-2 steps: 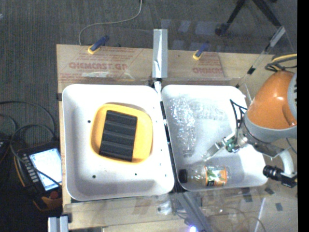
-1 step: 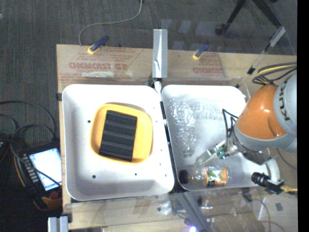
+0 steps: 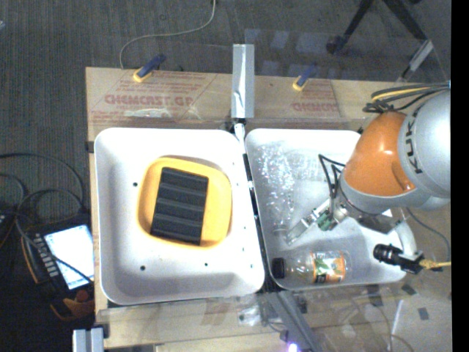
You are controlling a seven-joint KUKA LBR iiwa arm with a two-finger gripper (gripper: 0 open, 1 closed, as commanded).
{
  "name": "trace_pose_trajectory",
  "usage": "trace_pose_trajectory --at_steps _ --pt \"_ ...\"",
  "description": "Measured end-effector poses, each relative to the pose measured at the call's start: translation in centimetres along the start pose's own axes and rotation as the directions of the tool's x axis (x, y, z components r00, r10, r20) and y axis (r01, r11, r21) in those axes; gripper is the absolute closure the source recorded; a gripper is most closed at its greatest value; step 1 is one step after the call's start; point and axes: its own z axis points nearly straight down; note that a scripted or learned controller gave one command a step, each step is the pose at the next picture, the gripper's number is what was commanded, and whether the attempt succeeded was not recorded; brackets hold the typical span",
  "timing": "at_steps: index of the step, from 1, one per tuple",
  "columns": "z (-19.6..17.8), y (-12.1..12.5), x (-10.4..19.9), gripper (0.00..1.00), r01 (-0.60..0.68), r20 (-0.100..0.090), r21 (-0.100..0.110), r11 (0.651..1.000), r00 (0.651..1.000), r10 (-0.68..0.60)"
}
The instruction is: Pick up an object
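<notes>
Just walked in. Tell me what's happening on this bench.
A grey and orange arm reaches in from the right over the right bin, with its gripper low in the middle of that bin. Nothing is visibly held. A clear bottle with a black cap lies on its side near the bin's front edge, apart from the gripper. Crumpled clear plastic lies toward the back. The left bin holds a yellow sponge with a black ribbed top.

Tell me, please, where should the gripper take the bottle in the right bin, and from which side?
Probably at its middle, by the label, coming straight down. The bottle lies flat along the right bin's near wall, cap to the view's left, so the fingers should close across its narrow width, one on the wall side.
</notes>
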Motion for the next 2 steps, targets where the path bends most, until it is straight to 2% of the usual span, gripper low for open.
trace_pose_trajectory --at_steps 1,2 --pt "0.4 3.9 -0.1 0.00 -0.258 0.003 -0.002 0.966 0.966 0.258" --pt "-2.6 5.5 -2.9 0.00 -0.341 0.002 0.001 0.940 0.940 0.341"
